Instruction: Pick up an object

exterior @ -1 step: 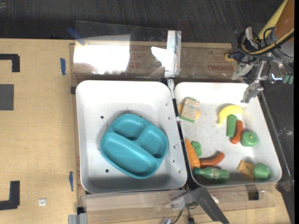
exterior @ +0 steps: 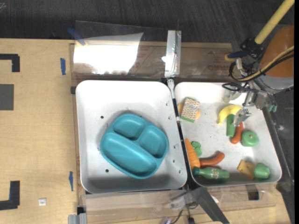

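Observation:
My gripper (exterior: 241,115) hangs over the upper right part of the right bin (exterior: 211,93), reaching in from the right under the orange-banded wrist. Its tip is just right of a yellow banana (exterior: 227,112) and directly above a green vegetable (exterior: 230,126) and a red-orange chili (exterior: 237,135). A green apple (exterior: 250,138) lies just below and to the right of the tip. No object is visibly lifted.
The right bin also holds a tan waffle block (exterior: 190,109), a carrot (exterior: 192,156), a brown sausage (exterior: 211,159), a green bottle (exterior: 212,173), a brown piece (exterior: 244,166) and a green round fruit (exterior: 261,171). A teal divided plate (exterior: 134,144) lies in the left bin (exterior: 88,101).

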Motion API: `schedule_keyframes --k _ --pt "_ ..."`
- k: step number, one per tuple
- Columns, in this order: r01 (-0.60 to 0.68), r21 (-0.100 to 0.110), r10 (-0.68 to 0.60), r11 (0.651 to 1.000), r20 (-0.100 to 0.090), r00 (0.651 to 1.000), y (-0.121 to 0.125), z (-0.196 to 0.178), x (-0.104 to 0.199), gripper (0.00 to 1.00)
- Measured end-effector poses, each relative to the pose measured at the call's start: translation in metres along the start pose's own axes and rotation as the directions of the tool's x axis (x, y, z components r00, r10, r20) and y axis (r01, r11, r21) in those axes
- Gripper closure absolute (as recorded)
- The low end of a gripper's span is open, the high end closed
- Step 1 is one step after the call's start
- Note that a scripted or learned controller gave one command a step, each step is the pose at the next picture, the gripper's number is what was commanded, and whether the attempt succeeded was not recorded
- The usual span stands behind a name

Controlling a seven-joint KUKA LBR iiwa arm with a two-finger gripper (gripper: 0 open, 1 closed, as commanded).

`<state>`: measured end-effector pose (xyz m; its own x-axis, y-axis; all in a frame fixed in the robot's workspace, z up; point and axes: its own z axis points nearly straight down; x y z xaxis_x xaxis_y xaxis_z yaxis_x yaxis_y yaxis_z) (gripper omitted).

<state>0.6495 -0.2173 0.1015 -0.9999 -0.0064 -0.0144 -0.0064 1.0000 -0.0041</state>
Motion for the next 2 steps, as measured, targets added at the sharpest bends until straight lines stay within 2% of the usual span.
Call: schedule_keyframes --k 1,2 --pt "-0.162 0.001 0.162 0.987 0.015 0.987 0.000 0.002 0.029 0.00" --pt "-0.305 -0.001 0.305 0.952 -0.005 0.952 0.023 0.012 0.048 0.00"
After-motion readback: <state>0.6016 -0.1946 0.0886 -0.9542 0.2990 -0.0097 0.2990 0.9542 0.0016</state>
